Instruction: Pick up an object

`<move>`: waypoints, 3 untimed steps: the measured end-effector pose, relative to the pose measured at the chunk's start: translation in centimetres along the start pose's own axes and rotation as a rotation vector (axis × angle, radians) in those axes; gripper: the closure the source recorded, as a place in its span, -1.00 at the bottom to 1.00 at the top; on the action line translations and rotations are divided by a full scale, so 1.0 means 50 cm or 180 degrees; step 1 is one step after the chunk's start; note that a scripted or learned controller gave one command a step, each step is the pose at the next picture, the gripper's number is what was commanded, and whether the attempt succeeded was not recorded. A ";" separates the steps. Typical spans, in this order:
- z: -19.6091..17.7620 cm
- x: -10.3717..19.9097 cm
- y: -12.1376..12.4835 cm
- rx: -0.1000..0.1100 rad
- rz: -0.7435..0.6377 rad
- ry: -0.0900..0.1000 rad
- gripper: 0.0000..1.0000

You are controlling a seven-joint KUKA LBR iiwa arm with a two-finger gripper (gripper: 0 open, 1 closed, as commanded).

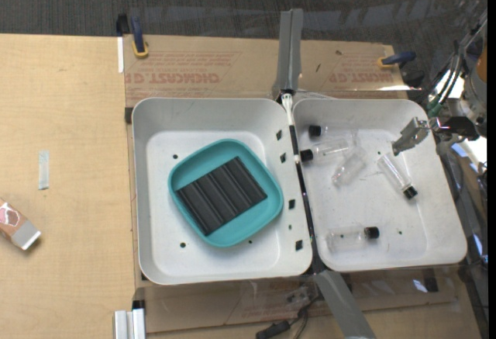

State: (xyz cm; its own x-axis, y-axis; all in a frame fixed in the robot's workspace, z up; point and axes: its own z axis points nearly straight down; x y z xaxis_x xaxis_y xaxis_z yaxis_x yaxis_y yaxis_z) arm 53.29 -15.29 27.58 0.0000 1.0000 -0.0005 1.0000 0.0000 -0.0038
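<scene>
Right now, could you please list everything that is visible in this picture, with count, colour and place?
teal tray: 1, teal with dark ribbed insert, left bin
left bin: 1, white, centre
right bin: 1, white, beside it
clear vials: about 5, transparent with black caps, right bin
clamps: 2, blue and orange, cardboard's far edge
small packet: 1, red and white, wooden bench, far left
gripper: 1, grey, over right bin's far right corner

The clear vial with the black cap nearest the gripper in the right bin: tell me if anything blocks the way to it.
Nothing visible blocks it. The gripper hangs at the right bin's upper right, just above the clear vial. Bare bin floor lies between them; the other vials lie farther left and lower.
</scene>
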 end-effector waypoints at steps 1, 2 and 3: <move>0.173 -0.107 -0.084 -0.0002 0.0178 0.0003 -1.00; 0.369 -0.094 0.056 -0.0012 -0.0100 0.0000 -1.00; 0.352 -0.097 0.055 -0.0009 -0.0089 -0.0001 1.00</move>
State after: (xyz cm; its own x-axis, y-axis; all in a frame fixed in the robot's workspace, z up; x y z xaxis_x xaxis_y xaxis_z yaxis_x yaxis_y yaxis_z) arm 55.95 -20.13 9.97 -0.0281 0.9996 -0.0006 0.9996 0.0281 -0.0011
